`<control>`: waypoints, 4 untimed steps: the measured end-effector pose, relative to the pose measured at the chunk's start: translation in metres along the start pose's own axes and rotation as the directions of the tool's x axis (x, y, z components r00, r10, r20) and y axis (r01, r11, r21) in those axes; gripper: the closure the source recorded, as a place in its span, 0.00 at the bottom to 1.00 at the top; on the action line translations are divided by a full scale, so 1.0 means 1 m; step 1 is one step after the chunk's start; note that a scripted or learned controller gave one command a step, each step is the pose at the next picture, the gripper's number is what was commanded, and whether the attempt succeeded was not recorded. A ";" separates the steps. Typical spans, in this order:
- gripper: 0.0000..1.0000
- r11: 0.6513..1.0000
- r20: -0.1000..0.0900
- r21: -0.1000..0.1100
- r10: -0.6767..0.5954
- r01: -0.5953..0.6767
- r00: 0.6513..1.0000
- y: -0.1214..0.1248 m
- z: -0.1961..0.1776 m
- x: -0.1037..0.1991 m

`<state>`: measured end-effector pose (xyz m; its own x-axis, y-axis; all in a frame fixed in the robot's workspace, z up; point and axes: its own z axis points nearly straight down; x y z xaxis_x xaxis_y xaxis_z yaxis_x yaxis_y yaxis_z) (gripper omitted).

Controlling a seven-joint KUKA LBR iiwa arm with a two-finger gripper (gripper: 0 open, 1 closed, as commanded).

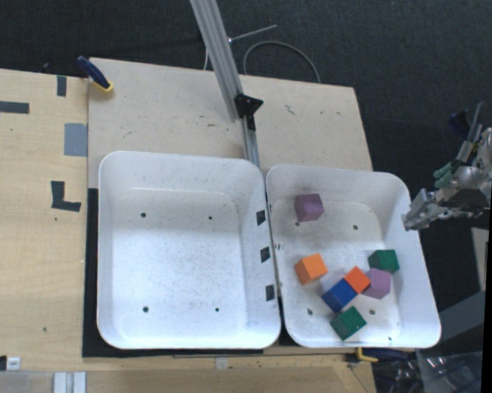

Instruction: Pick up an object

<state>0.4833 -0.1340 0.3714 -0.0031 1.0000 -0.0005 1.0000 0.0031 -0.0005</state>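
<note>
My hand (417, 215) waits beside the right bin (412, 268); I cannot tell its state. The blue block (338, 294) sits squeezed against the orange block (356, 280), so I might bump both away.

purple cube (308, 207) standing apart with room around, other blocks (350, 289) crowded together

Bench (317, 121) (wooden), two bins (119, 225)
</note>
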 end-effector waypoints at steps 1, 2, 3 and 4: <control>0.00 1.000 0.000 0.001 0.000 0.000 1.000 0.000 0.000 0.000; 0.00 1.000 0.000 -0.003 0.002 -0.002 1.000 -0.001 -0.030 -0.001; 1.00 1.000 0.001 0.001 0.002 -0.002 1.000 0.000 -0.038 -0.001; 1.00 1.000 0.000 -0.001 0.002 -0.002 1.000 0.004 -0.048 -0.006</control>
<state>0.4874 -0.1400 0.4197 -0.0007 1.0000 -0.0008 1.0000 0.0007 0.0002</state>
